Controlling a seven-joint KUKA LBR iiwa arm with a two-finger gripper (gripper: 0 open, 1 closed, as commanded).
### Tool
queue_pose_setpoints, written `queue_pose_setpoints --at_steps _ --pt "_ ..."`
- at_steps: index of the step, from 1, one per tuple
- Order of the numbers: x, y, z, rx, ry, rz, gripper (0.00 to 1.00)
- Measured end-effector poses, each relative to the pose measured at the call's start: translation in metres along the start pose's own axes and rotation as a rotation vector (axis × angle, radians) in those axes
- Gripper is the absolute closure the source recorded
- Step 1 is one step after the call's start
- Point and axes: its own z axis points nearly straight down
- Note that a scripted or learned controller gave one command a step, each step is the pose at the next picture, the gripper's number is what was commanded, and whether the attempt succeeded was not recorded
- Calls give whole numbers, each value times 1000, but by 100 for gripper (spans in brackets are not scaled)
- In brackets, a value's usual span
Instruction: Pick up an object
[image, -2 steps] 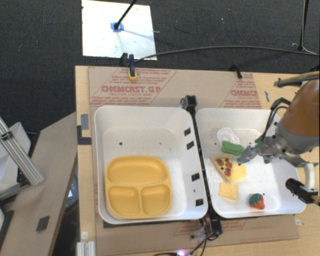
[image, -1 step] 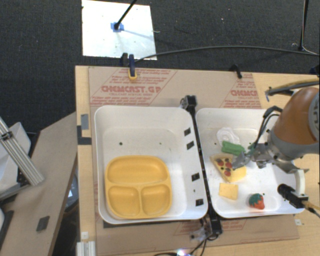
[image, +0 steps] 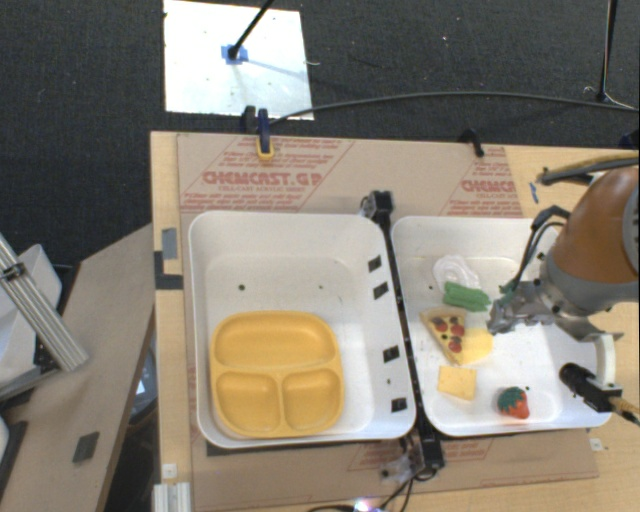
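Bench sheet printed "CHEMCAST GP" in red.
Gripper (image: 503, 314) hovers by a triangular pizza slice (image: 452, 334); a glossy yellow divided tray (image: 277, 373) sits left.

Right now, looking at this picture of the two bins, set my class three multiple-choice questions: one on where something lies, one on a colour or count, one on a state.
1. Where does the yellow tray lie?
A. left bin
B. right bin
C. on the floor

2. What colour is the long item beside the pizza slice?
A. blue
B. green
C. black

3. How does the strawberry stand to the gripper?
A. clamped in it
B. lying apart on the bin floor
C. balanced on top of it

Answers: 1 A, the tray sits in the left bin. 2 B, the green item lies just above the slice. 3 B, the strawberry rests near the right bin's front edge, away from the gripper.
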Motion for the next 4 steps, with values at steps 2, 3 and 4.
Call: queue_pose_setpoints --at_steps 2,3,4 --pt "-5 22 -117 -4 -1 -5 100" --pt "-5 23 -128 0 0 -6 100" --pt "46 25 -133 1 3 -10 100"
